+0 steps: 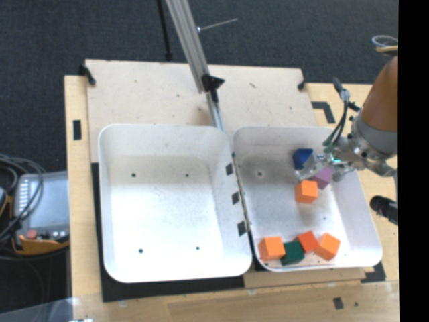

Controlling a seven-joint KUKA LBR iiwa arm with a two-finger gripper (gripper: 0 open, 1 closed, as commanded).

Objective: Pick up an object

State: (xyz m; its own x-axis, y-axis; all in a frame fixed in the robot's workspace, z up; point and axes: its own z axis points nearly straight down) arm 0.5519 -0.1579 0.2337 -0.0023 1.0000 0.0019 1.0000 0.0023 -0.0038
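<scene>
My gripper [324, 167] hangs low over the upper middle of the right bin [355, 210], reaching in from the right. A purple block [324, 178] lies directly under it, partly covered. A blue block [302, 157] sits just to its left, and an orange block [307, 191] lies just below and left of the purple one. The view does not show whether the purple block is gripped or only lying beneath the gripper.
Along the right bin's front wall lie an orange block [271, 247], a dark green block [293, 252], a red-orange block [308, 240] and another orange block [328, 245]. The left bin [120, 146] adjoins on the left. A metal post [191, 42] rises behind the bins.
</scene>
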